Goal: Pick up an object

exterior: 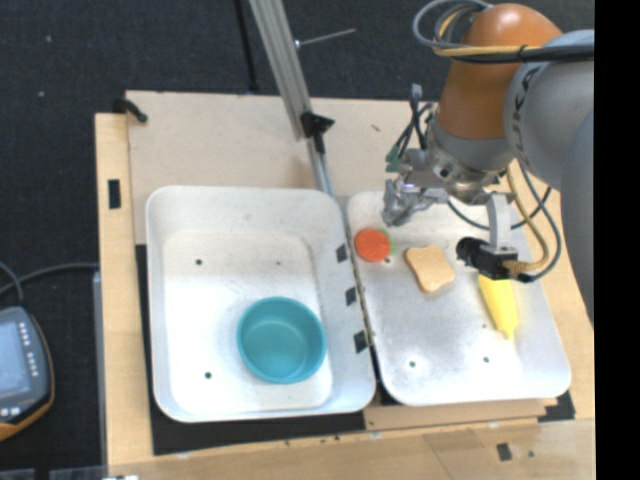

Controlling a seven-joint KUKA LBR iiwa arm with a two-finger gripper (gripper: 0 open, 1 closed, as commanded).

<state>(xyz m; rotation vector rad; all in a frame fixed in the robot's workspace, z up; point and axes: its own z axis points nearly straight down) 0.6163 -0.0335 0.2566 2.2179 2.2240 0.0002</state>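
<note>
Over the far corner of the right bin (520, 368), the hand (398, 205) hangs low; whether it is apart or together I cannot tell. Just beside it lies an orange round object (373, 245), then a tan piece (431, 268), then a yellow object (500, 305). A teal bowl (282, 340) sits in the left bin (180, 268).

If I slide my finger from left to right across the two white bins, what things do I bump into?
Blue bowl → orange round thing → tan bread-shaped piece → yellow banana-like thing.
</note>
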